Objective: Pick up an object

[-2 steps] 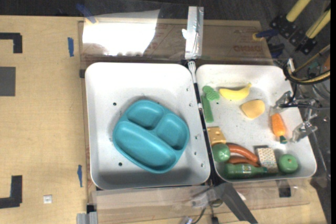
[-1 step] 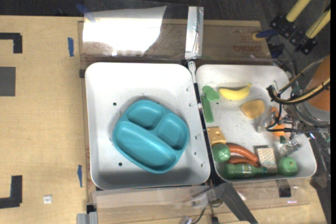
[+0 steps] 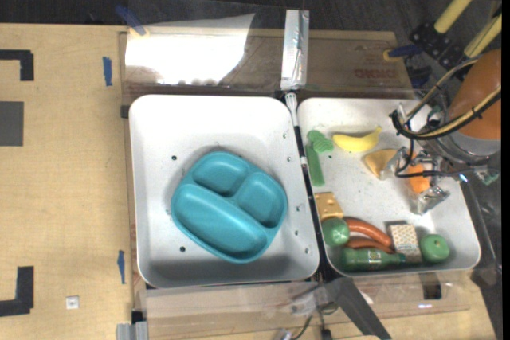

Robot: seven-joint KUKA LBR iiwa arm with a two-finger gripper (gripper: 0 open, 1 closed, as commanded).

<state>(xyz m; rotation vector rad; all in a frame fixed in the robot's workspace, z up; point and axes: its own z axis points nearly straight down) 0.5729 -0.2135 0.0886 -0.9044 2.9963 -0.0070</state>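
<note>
Gripper (image 3: 430,199) hovers at the right bin's (image 3: 466,239) right side, finger state unclear; it should drop squarely over one toy.

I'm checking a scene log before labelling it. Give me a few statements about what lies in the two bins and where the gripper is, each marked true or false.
1. The teal divided tray lies in the left bin. True.
2. The yellow banana lies in the left bin. False: it lies in the right bin, near its far edge.
3. The gripper is over the right bin. True.
4. The green round piece sits at the right bin's far left corner. False: it is near the front right corner.
5. The teal divided tray holds toy food. False: its compartments hold nothing.
</note>
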